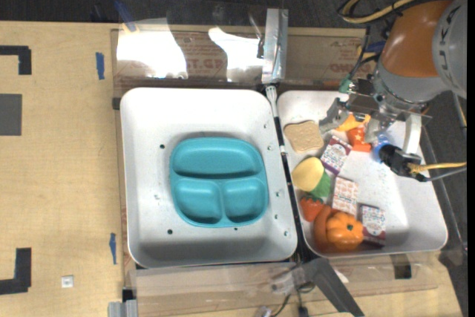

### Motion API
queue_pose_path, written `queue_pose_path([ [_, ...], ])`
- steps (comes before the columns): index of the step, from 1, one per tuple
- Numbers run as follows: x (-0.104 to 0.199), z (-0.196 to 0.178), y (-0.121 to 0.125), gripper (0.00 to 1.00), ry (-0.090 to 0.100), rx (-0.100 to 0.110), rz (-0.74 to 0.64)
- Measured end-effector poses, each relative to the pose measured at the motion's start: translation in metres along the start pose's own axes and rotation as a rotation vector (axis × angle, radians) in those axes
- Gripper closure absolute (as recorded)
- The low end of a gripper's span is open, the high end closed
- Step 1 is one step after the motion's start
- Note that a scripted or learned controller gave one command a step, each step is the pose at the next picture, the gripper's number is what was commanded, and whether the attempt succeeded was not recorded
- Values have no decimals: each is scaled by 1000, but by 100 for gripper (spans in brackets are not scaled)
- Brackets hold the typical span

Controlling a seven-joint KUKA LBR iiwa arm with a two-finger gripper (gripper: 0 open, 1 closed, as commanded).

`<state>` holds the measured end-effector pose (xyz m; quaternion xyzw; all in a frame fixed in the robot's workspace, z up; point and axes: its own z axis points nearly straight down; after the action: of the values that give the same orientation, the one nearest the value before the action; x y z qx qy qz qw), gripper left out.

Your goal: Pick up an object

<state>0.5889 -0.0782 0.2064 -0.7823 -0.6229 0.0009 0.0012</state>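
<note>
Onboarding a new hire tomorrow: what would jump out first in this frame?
Probably the teal divided tray, alone in the middle of the left bin. Next, the clutter in the right bin: an orange pumpkin at the near edge, a yellow lemon-like piece by the divider, a slice of toast at the far end. The end effector hangs over that bin's far end, below the orange band.

A robotics lab or test cell, by the look of it: a plywood bench [52,159] marked with black tape squares and blue tape tabs; two white bins [141,122] left of and beneath the gripper [361,124]; loose yellow cables [375,0] above it on dark carpet.
</note>
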Motion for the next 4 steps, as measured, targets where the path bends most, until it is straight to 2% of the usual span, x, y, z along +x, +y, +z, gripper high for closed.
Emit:
queue_pose_path([
  [1,-44,103,-5,0,1,-10,-61],
  [2,-26,120,61,0,0,-3,-124],
  [3,-26,107,63,100,0,-10,-126],
  [4,-25,108,63,0,0,-9,-126],
])
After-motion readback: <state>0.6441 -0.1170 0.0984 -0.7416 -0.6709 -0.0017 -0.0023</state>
